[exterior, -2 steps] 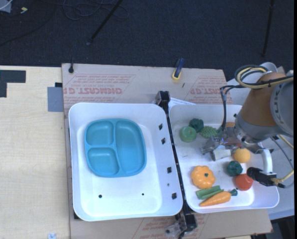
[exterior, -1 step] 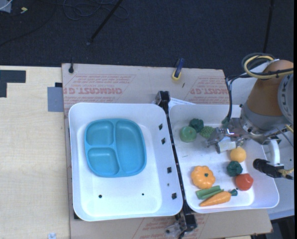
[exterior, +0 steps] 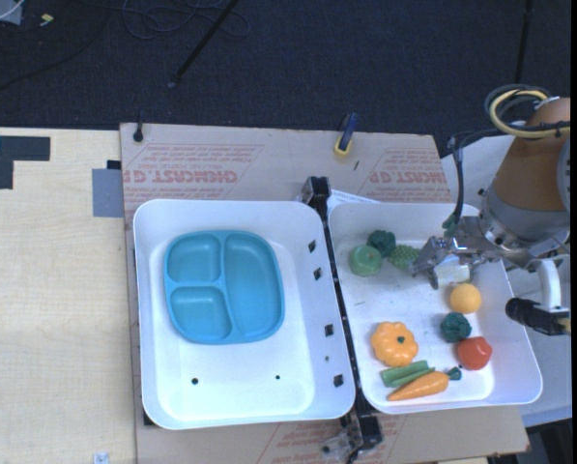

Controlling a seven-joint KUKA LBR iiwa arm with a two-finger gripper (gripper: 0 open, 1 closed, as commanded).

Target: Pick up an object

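While the claw (exterior: 433,257) hangs low over the right bin (exterior: 520,380) | grip state: cannot tell | candidates: green ball (exterior: 365,260), broccoli (exterior: 383,243) just left of it | lemon (exterior: 464,298), tomato (exterior: 474,353) nearby | likely lining up a grab.

Two white bins (exterior: 172,394); one blue divided tray (exterior: 224,287); roughly eight toy foods, right of frame: pumpkin (exterior: 394,343), carrot (exterior: 419,386), tomato (exterior: 474,353), lemon (exterior: 464,299), several greens (exterior: 382,244).
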